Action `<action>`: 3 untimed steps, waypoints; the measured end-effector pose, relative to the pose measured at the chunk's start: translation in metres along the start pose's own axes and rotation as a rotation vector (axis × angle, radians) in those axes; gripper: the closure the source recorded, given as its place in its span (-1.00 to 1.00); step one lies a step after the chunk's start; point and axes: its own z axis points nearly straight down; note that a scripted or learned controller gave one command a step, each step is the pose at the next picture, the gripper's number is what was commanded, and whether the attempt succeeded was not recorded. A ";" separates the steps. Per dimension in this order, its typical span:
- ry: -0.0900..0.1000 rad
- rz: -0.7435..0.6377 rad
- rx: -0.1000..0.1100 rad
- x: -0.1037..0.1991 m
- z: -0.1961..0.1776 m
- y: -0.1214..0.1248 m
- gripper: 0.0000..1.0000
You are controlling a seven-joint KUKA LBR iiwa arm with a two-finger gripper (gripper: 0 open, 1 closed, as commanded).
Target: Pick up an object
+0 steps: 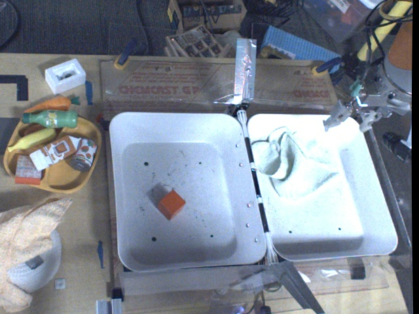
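Observation:
An orange block [172, 204] lies in the left bin [131, 136], a little left of its middle, with a small grey shadow or scrap beside it. A pale, crumpled cloth [289, 160] lies in the right bin [366, 227], spread over its far left part. My gripper [347, 121] hangs over the far right corner of the right bin, just right of the cloth's far edge. Its fingers stand apart, open, with nothing between them.
A yellow bowl [51, 183] of toy food sits left of the bins, with a white box [65, 75] behind it. A beige cloth [29, 241] lies at the front left. A clear panel [177, 87] stands along the bins' far side.

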 end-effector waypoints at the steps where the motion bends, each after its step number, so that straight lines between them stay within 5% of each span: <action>1: 0.000 0.012 0.001 0.048 0.092 0.011 -1.00; 2: -0.001 -0.042 -0.007 0.073 0.143 0.028 -1.00; 3: -0.002 -0.043 -0.011 0.073 0.131 0.029 1.00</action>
